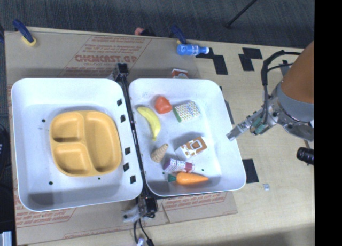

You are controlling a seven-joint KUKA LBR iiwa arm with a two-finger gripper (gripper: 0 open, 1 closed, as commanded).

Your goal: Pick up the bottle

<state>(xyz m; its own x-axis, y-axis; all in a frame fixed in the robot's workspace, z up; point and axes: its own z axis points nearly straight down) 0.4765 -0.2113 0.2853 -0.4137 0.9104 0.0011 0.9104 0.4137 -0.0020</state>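
Gripper (247,127) hovering just right of right bin (227,101), fingers spread, pinching nothing. Approach step pending: reaching left toward small bottle (179,164) beside carrot (188,179).

Sat in the left bin (21,133): a yellow divided plate (85,142). Lay scattered in the right bin (227,149): a banana (150,120), a tomato (162,104), a carrot (189,179), two small cartons (187,111) (192,147). Rested on cardboard (107,53) over the worktop (278,207).
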